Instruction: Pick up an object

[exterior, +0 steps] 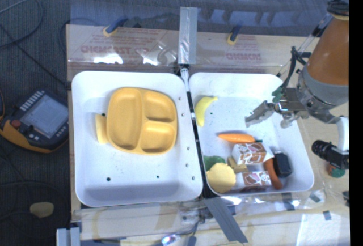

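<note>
Nearest me, in the right white plastic bin (295,143), I see a yellow round toy (221,177) and small printed cartons (249,155). Just behind them lies the slim orange carrot (236,138). Above and right of that carrot my claw (271,114) hangs spread apart, holding nothing, touching nothing I can make out.

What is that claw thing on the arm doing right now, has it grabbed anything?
Tool: open, with nothing between its fingers, hanging above the right bin, up and to the right of the carrot.
</note>
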### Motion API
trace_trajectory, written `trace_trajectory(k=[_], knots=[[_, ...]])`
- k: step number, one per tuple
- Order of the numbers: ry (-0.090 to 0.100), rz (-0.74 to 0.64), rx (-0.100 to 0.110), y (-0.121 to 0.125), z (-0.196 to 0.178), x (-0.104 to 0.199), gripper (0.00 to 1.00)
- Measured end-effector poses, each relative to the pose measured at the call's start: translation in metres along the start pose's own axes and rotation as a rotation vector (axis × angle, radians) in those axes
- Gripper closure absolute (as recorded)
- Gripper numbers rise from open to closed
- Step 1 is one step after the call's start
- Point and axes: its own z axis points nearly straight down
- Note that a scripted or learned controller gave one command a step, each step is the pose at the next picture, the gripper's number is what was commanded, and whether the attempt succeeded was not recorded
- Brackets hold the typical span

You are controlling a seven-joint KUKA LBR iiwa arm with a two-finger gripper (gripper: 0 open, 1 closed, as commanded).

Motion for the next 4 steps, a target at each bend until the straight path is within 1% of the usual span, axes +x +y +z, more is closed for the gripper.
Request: trace_trajectory(k=[1, 2, 3, 4], knots=[[0.001, -0.004, 0.002, -0.016, 0.101, 0.004, 0.00], [0.001, 0.095, 0.001, 0.006, 0.075, -0.013, 0.00], [-0.005, -0.098, -0.020, 0.016, 0.192, 0.003, 0.00], [-0.007, -0.092, -0.024, -0.008, 0.192, 0.007, 0.00]])
